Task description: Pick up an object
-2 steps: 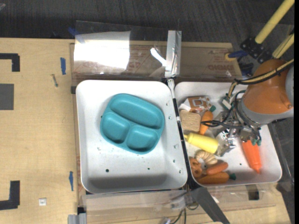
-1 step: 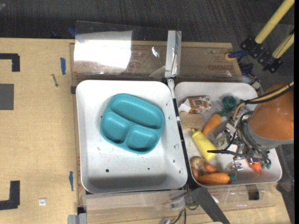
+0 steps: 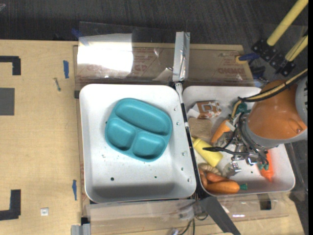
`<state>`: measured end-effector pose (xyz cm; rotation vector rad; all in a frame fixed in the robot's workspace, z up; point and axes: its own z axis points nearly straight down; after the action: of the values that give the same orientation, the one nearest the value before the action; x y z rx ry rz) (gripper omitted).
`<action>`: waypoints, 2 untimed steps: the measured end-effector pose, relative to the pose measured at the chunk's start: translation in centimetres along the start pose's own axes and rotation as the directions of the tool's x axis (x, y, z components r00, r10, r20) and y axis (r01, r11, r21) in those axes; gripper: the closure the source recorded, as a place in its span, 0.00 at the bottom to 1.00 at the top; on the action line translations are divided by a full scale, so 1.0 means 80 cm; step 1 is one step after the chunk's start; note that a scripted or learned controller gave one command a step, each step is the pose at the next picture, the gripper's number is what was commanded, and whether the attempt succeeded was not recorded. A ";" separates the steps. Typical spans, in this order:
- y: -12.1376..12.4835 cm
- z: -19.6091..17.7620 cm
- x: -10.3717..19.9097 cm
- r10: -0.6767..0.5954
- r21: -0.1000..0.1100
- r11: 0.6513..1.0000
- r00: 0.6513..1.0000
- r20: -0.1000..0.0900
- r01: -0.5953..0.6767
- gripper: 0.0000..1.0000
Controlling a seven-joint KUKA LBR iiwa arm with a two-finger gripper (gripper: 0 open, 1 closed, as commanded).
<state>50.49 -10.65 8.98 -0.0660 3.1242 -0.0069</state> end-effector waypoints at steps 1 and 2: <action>0.008 0.002 -0.073 0.100 -0.001 0.995 0.995 -0.004 -0.100 0.00; -0.066 -0.002 0.025 0.019 0.004 1.000 1.000 0.012 -0.019 0.00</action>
<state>48.72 -15.98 9.12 -0.0369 3.1129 -0.0127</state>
